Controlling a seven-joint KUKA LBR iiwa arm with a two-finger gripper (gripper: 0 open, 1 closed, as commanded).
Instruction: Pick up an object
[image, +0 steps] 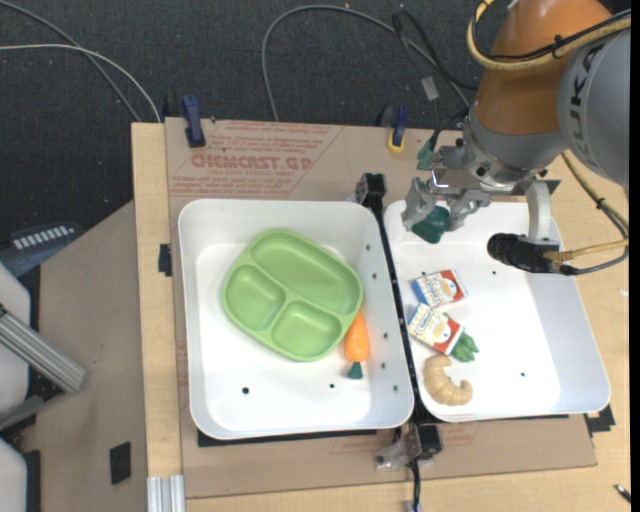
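You get bright, even overhead light here, and the two white bins (300, 420) near the gripper (432, 215) run close to blown out, with soft glare along their rims and only faint, short shadows under the green divided plate (292, 293) to the gripper's left. Just above the gripper the orange band (530, 35) carries a glossy highlight, while the dark floor beyond stays dim and grainy. Focus is soft overall, so print on the small cartons (437, 307) below the gripper is unreadable.
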